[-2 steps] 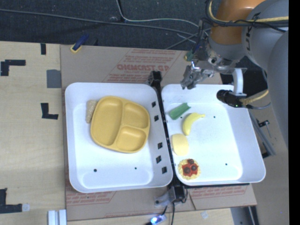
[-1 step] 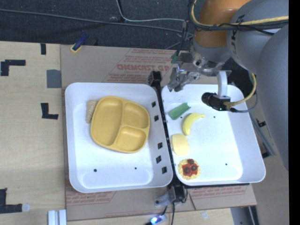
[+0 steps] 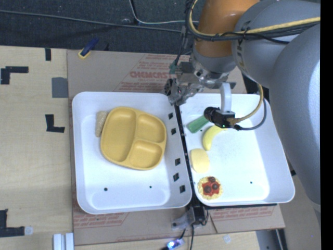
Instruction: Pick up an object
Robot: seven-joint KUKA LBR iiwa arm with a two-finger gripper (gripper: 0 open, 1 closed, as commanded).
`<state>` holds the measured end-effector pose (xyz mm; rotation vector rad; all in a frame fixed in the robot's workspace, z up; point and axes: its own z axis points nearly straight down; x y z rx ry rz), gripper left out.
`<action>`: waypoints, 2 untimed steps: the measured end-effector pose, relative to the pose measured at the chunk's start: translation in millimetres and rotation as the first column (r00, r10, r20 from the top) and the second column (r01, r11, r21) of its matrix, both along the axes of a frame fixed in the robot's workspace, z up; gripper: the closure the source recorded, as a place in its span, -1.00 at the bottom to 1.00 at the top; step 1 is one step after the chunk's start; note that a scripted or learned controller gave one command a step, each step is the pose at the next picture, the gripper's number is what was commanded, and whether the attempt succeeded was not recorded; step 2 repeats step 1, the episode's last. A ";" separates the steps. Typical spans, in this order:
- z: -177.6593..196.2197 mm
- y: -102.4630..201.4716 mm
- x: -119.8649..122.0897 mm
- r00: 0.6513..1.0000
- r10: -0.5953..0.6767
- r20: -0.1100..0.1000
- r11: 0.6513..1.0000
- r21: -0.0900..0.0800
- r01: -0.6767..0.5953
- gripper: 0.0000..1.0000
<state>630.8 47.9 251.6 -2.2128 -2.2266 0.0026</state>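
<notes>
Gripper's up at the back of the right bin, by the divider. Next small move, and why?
Probably shift toward the front and lower over the green piece. The gripper hangs at the divider, nothing visibly between its fingers, and that piece lies nearest, beside the yellow banana-shaped piece.

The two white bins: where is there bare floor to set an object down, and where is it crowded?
Left bin: bare strip along the near wall, below the yellow divided plate. Right bin: bare floor right of the banana and the pale yellow piece. Crowded: the right bin's left side, with green piece, pizza toy and gripper.
</notes>
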 end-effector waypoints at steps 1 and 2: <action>-6.6 44.6 -5.5 1.000 -0.001 0.000 1.000 -0.001 0.001 1.00; -6.6 44.6 -5.5 1.000 -0.001 0.000 1.000 -0.001 0.001 1.00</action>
